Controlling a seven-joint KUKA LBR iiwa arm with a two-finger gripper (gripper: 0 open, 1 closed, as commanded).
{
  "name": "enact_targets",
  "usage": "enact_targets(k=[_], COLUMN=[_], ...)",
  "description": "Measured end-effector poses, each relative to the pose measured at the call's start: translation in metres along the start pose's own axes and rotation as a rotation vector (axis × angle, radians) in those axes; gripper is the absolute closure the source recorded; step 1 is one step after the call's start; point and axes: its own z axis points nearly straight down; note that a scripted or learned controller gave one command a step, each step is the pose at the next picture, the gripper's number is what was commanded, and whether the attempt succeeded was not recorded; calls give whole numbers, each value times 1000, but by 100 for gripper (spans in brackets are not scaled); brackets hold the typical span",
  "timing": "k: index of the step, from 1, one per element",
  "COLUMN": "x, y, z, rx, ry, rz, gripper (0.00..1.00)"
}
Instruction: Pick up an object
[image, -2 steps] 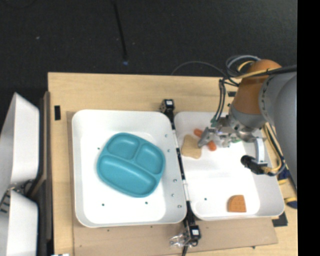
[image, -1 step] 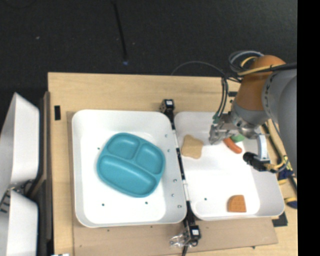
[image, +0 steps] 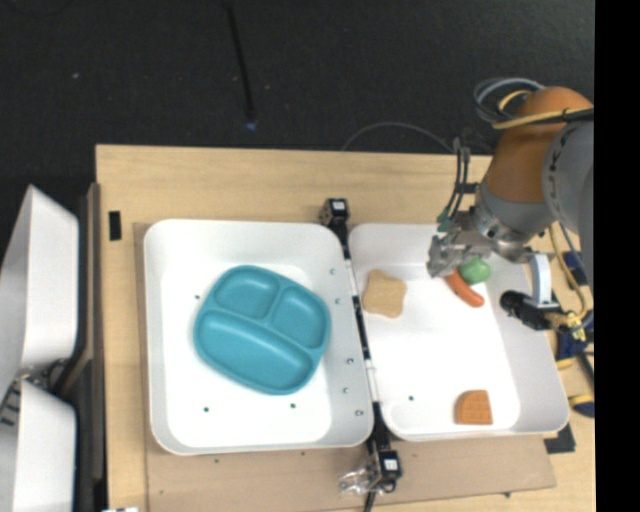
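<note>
Honestly, the toy carrot (image: 466, 287) under the gripper (image: 450, 258) looks light, hard and slippery, best pinched mid-body; claw state can't be told.

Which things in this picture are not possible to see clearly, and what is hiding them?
- Gripper, camera view: the fingers are small and dark under the wrist, so whether they grasp anything cannot be told.
- Carrot, camera view: its green top is partly covered by the gripper.
- Right bin, camera view: the arm hides its far right corner.
- Items beside the bin's right rim: too small and cluttered to identify.
</note>
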Motion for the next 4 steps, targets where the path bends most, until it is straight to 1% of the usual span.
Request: enact_targets(k=[1,2,3,4], x=[-9,-10,44,97], y=[-1,0,12,17], z=[-61,-81,-70,-62], rx=[-1,3,6,6], ry=[-2,0,0,0], rz=[4,0,-5,-6], gripper=[100,100,100,100])
